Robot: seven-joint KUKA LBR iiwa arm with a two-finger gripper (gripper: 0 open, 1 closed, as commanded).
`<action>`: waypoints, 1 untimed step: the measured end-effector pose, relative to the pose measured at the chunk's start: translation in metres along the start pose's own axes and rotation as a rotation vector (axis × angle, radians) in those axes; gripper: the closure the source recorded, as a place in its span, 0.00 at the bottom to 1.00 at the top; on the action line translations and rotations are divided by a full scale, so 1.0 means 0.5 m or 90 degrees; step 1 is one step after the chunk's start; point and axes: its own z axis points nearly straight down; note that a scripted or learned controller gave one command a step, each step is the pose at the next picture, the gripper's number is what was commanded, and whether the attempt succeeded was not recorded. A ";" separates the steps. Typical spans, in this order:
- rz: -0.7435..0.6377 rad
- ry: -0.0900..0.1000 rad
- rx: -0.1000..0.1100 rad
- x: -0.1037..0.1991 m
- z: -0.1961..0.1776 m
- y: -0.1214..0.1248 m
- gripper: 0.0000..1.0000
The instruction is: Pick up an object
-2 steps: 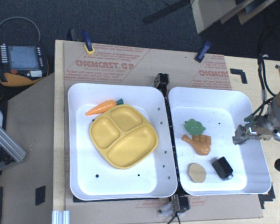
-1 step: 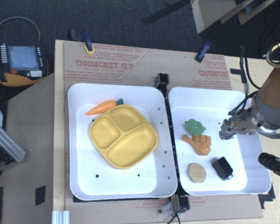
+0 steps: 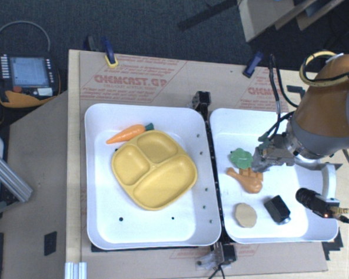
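Observation:
In the right bin [image 3: 234,128] lie a green leafy toy [image 3: 240,157], an orange-tan toy [image 3: 248,180], a round beige piece [image 3: 246,215] and a small black block [image 3: 277,209]. My gripper [image 3: 261,162] hangs low over the bin, right beside the green toy and just above the orange-tan one. In the left bin [image 3: 96,160] a yellow divided plate [image 3: 154,170] lies flat, with a toy carrot [image 3: 126,133] at its upper left edge.
The grey arm with its orange band [image 3: 326,110] covers the right bin's upper right part. Clamps [image 3: 111,56] sit on the cardboard board's far edge. A pendant with a screen [image 3: 26,77] lies off the bench at left.

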 end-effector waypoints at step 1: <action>0.003 -0.002 -0.003 0.093 0.008 0.028 1.00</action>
